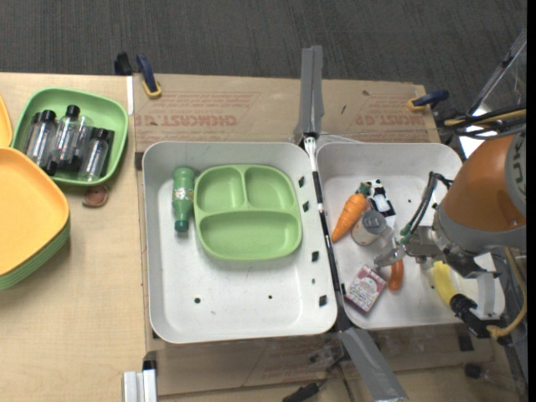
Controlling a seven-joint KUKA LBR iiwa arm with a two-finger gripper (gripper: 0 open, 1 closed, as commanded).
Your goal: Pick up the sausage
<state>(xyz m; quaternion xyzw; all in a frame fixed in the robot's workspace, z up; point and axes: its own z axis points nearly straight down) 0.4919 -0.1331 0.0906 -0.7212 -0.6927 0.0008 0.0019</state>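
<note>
Right bin (385, 151): the carrot (349, 214) lies slantwise near the divider and serves as the reference here.

- Sausage (395, 276): short, orange-red, on the bin floor. It sits to the camera-right of the carrot's thin end and a little nearer the front rim, well clear of the carrot.
- Pincer (392, 260): down low in the bin, right of the carrot and directly over the sausage's upper end. It looks to be touching or just short of it. Cannot tell whether the pincer is open or closed, as the metal parts blur into the sausage from this angle.
- Arm (490, 195): grey and orange bulk further right of the carrot, reaching in over the bin's right side.
- Round grey tin (367, 230): just beside the carrot on its right, between the carrot and the pincer.
- Pink packet (366, 290): in front of the carrot's tip, near the sausage's left side.
- Small black-and-white toy (379, 198): just right of the carrot's thick end.
- Green divided plate (247, 212) and green bottle (182, 199): left of the carrot, across the divider in the other bin.

Progress, as judged: the approach looks done, with the pincer placed at the target. No secure grip can be confirmed and the sausage appears to lie on the floor. The grasp and the lift are left. The tin and the packet crowd it closely.
</note>
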